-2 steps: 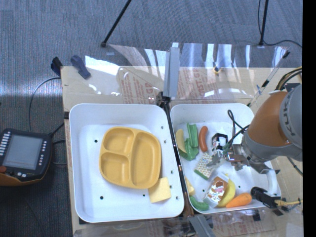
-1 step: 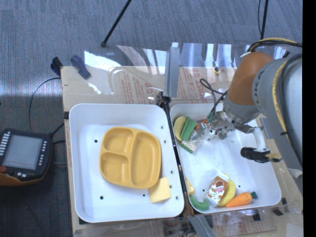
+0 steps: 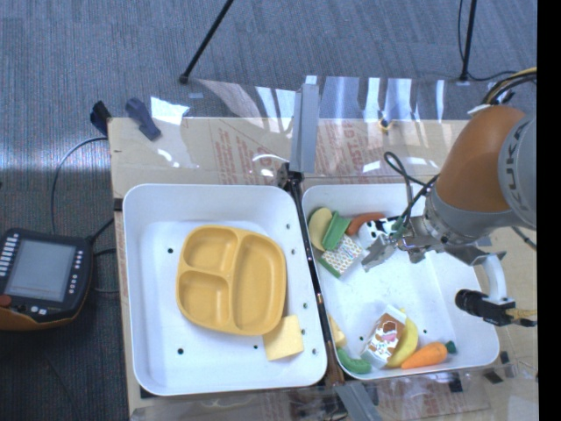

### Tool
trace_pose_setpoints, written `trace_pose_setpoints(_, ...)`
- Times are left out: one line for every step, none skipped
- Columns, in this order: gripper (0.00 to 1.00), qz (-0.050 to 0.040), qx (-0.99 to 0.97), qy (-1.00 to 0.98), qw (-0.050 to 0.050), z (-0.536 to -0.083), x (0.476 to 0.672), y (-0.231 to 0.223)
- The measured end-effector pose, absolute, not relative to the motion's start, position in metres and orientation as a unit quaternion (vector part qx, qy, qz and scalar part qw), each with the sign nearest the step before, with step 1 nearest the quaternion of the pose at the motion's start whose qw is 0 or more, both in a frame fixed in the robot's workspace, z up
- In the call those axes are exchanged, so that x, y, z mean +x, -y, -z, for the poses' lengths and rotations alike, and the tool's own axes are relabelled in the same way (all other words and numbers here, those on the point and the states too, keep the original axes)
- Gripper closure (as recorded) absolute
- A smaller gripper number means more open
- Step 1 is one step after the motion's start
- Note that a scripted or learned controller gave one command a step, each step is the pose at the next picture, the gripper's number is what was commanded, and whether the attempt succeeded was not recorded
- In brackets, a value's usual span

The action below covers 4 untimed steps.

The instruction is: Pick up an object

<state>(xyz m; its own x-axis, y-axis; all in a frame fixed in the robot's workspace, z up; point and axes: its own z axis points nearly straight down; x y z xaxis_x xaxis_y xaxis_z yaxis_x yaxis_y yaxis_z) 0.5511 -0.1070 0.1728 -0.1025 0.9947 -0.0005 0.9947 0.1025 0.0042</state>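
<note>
Over right white bin point(image 3: 456, 296), metal fingers point(image 3: 379, 254) spread, holding nothing, beside glossy plastic food.

You had a divided tray point(image 3: 232, 279) in the left bin point(image 3: 149, 226), toy foods point(image 3: 337, 235) in the right bin point(image 3: 438, 301), and the gripper point(image 3: 379, 254) hung over the latter.

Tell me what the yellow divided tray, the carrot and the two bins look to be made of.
Yellow divided tray: likely moulded plastic, matte; one even colour with rounded compartment ridges.
Carrot: seemingly toy plastic, slightly glossy; flat orange body with a green stub.
Left bin and right bin: probably thin formed plastic, smooth white; rounded corners and a raised lip. Too small to be certain.
</note>
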Motion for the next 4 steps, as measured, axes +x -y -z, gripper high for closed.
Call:
trace_pose_setpoints(0.0,0.0035,0.681,-0.732,-0.006,-0.097,0.502,0.128)
trace_pose_setpoints(1.0,0.0016,0.682,-0.732,-0.004,-0.108,0.504,0.127)
trace_pose_setpoints(0.0,0.0017,0.682,-0.731,-0.005,-0.108,0.504,0.127)
trace_pose_setpoints(0.0,0.0011,0.684,-0.729,-0.002,-0.086,0.565,0.149)
